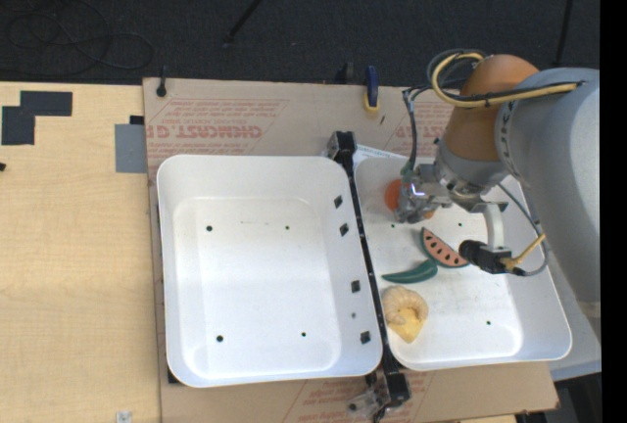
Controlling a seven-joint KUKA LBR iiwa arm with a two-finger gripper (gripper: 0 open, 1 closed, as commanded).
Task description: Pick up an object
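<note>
Camera view: the grey arm [549, 147] is reaching from the right into the right bin [529, 338], its tool [416, 204] sitting low over the bin's far left part.

The tool is hanging right beside an orange-red round object [394, 194], which is lying just left of it near the divider; whether the tool is wide, narrow or gripping anything cannot be told. A watermelon-slice toy [444, 249] is lying nearer the middle of the same bin, a green curved piece [411, 271] is resting just beside it, and a pale yellow lumpy object [405, 313] is sitting near the front left corner. The left bin [186, 215] is lying alongside on the bench [69, 245].
</note>
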